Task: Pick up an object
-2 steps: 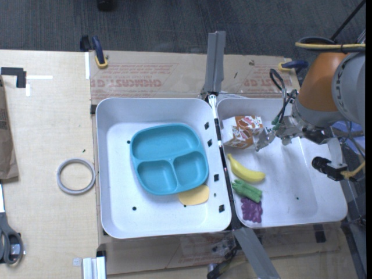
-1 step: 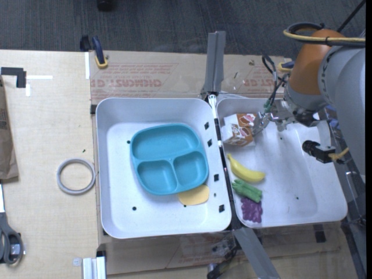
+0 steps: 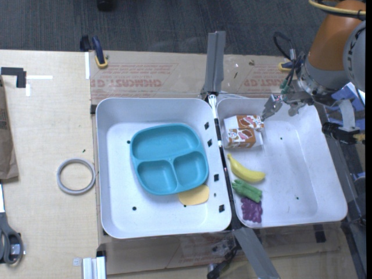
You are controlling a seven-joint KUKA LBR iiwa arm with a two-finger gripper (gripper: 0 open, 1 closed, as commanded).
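Right bin (image 3: 302,156): my gripper (image 3: 271,107) hovers near its back edge, just above the carton (image 3: 244,131); grip state indiscernible.

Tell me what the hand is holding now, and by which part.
Nothing: the hand hovers above the right bin, just beside the small carton.

arm (image 3: 340,36): grey | orange band above wrist | black cables | yellow cable loop

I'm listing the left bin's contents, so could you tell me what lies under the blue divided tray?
A flat yellow piece pokes out from under the blue divided tray's near right corner. How far it extends beneath, and anything else underneath, is covered.
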